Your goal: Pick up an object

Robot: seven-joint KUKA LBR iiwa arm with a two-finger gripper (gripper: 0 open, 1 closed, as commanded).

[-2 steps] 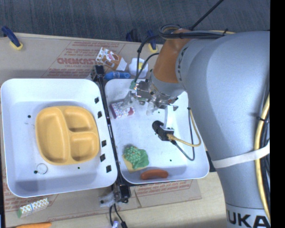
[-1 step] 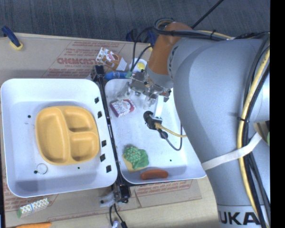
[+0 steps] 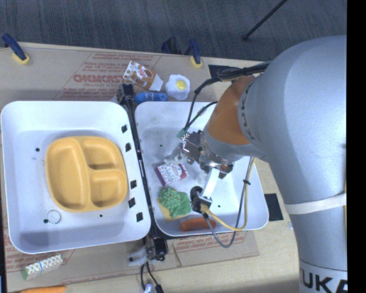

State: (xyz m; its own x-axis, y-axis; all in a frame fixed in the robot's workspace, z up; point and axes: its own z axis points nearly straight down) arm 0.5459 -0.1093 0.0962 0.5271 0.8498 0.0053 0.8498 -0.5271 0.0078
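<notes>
The gripper [image 3: 186, 146] hangs in the right bin [image 3: 155, 124]; open or closed, I cannot tell. Just beside it lies a packet [image 3: 171, 173]: likely light, thin, crinkly, best pinched across its edges.

"UKA" on grey arm [image 3: 322, 279], red "CHEMCAST" on cardboard [image 3: 97, 78]

The arm [image 3: 293, 133] covers the right bin's [image 3: 155, 124] right half; a packet [image 3: 171, 173], green toy [image 3: 174, 203] and carrot [image 3: 195, 224] crowd its lower part. Its upper left floor lies bare. A yellow tray [image 3: 85, 173] fills the left bin [image 3: 24, 112].
</notes>
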